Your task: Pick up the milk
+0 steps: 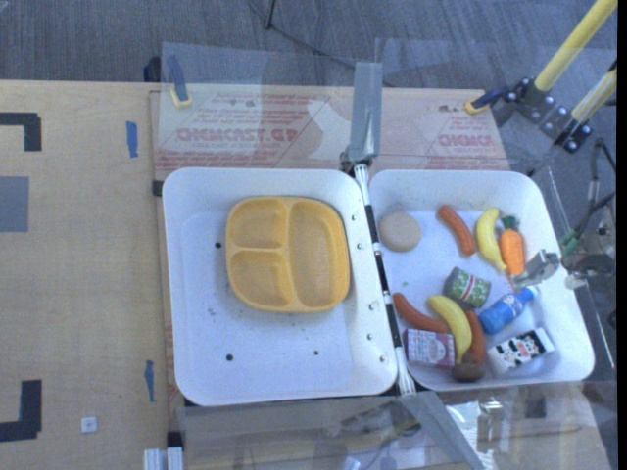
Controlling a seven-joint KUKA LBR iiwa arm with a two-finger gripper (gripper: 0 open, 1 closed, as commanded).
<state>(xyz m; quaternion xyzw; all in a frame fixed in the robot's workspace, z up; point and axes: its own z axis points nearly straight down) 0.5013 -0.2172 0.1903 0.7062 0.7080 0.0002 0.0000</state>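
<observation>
- The milk (520, 351) is a white carton with black spots. It lies on its side in the right bin (558, 213), near that bin's front right corner.
- A blue bottle (507, 311) lies just behind the milk, tilted, and looks very close to it.
- A small grey gripper (542, 265) shows at the right side of the right bin, just past the top end of the blue bottle. It is apart from the milk.
- I cannot tell if the jaws are wide or narrow. They are too small and blurry. Nothing can be seen in them.
- A red carton (429, 346) sits at the front of the same bin, to the left of the milk. A brown thing (468, 368) lies between them.
- A banana (452, 321) and a red sausage (416, 313) lie next to the red carton. A green can (467, 287) stands behind them.
- At the back of the bin are a round tan cookie (400, 231), a second sausage (456, 229), a second banana (488, 238) and a carrot (511, 249).
- The left bin (196, 360) holds a yellow plate (288, 254) with three parts.
- Both bins sit on a wood desk (78, 292).
</observation>
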